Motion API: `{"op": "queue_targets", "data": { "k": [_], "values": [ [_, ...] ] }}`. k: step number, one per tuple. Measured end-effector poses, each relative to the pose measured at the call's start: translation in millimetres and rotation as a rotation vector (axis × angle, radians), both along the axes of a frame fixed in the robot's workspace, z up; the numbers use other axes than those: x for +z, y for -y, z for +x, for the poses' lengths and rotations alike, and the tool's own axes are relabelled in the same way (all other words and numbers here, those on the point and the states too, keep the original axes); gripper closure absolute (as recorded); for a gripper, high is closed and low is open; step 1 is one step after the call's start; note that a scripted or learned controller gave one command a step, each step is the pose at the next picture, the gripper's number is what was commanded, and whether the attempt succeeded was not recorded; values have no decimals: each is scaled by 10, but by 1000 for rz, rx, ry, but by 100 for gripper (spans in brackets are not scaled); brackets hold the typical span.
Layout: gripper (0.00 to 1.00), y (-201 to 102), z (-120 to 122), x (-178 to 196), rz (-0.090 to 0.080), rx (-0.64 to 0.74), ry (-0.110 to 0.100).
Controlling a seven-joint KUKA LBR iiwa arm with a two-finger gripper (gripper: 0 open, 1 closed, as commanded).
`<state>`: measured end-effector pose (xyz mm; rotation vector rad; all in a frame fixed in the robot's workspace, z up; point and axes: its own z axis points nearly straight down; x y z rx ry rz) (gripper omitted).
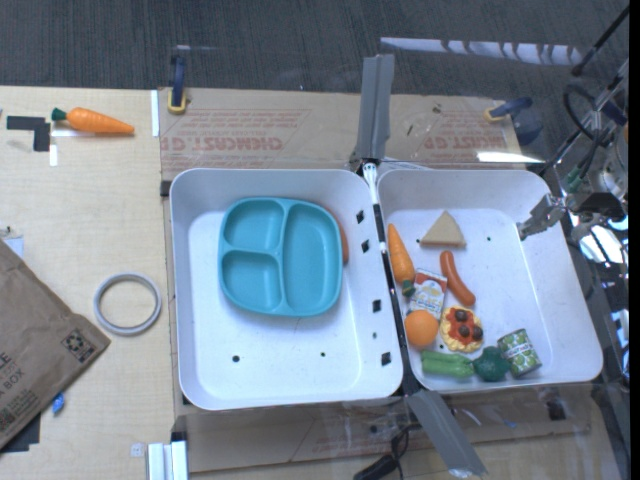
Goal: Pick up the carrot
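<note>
Against the left wall of the right bin (560, 268) lay the carrot (400, 253), its tip pointing toward the far rim and its length running along the divide between the two bins. Just beside it on the right sat a packet (428, 293), with a sausage (458, 278) past that and a tan wedge (443, 230) nearer the far side. Below the carrot were an orange (421, 328), a small tart (462, 330), a cucumber (445, 365), broccoli (490, 366) and a can (518, 352), crowded in the near end.

At the bin's right rim hung the gripper (540, 216), well apart from the carrot; whether it was open or closed could not be told.

A blue plate (282, 256) lay in the left bin (200, 368). On the bench (90, 218) to the left, a second carrot (92, 121) lay near the far edge, with a tape ring (127, 302) and a box (35, 353) nearer.
</note>
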<state>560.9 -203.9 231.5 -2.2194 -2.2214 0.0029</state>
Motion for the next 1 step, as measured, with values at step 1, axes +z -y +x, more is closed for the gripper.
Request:
{"op": "queue_targets", "data": {
  "k": [1],
  "values": [
    [0, 0, 0, 0, 0, 0, 0]
  ]
}}
